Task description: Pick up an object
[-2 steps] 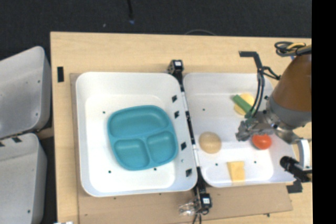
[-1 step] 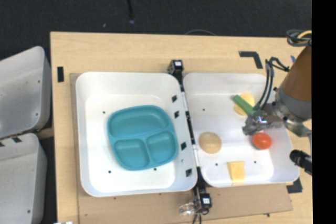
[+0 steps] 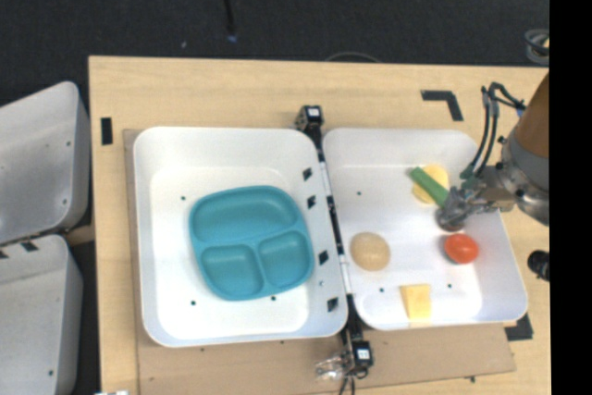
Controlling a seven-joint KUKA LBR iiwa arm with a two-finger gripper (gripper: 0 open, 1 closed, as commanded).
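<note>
1. Broadly, the wooden surface (image 3: pixel 222 92) carries two shallow white bins side by side, touching along their inner edges, where small black clips sit in a row.
2. The left bin (image 3: pixel 162 310) holds one thing: a teal divided plate (image 3: pixel 250 240) with three compartments, lying flat and a little turned, near the bin's middle.
3. The right bin (image 3: pixel 370 153) holds four small items, all apart from one another.
4. The arm (image 3: pixel 529 148) enters at the right edge, its orange band partly cut off by the frame, with dark cables looping beside it.
5. The tool (image 3: pixel 453 213) hangs low over the right half of the right bin. From this angle its state cannot be told, and nothing is seen held in it.
6. A green and yellow item (image 3: pixel 427 181), perhaps a toy vegetable, lies slanted just to the upper left of the tool, its green end very near or touching it.
7. A tan round item (image 3: pixel 370 251), like a bread roll, sits near the bin's left wall, well apart from the tool.
8. A yellow wedge (image 3: pixel 416 301), like a piece of cheese, lies near the bin's front edge.
9. A small red round item (image 3: pixel 461 247), like a tomato, rests just below the tool, close to it.
</note>
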